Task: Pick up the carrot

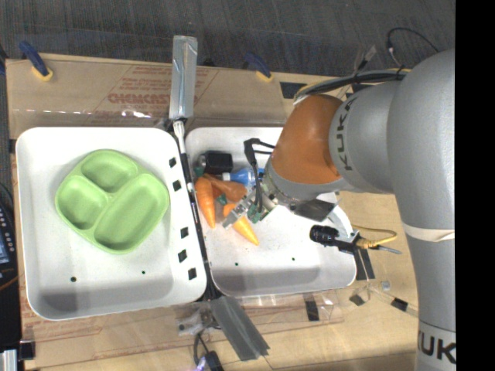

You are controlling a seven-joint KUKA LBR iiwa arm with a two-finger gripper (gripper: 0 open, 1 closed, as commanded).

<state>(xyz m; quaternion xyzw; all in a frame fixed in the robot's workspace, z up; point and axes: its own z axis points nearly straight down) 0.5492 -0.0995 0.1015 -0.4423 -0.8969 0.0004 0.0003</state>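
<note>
Orange carrots lie in the left part of the right bin (pixel 309 273). One long carrot (pixel 206 201) lies along the bin's left wall, and another (pixel 226 187) lies just right of it. A third orange carrot piece (pixel 248 230) points toward the front right. My gripper (pixel 244 212) is low over this cluster, right above the third piece and touching or nearly touching the carrots. The wrist hides what is between its tips.
A green divided plate (pixel 112 199) lies in the left bin (pixel 46 284). In the right bin, a black object (pixel 217 161) sits at the back left, with a blue item (pixel 240 177) beside it. The arm covers the bin's right side.
</note>
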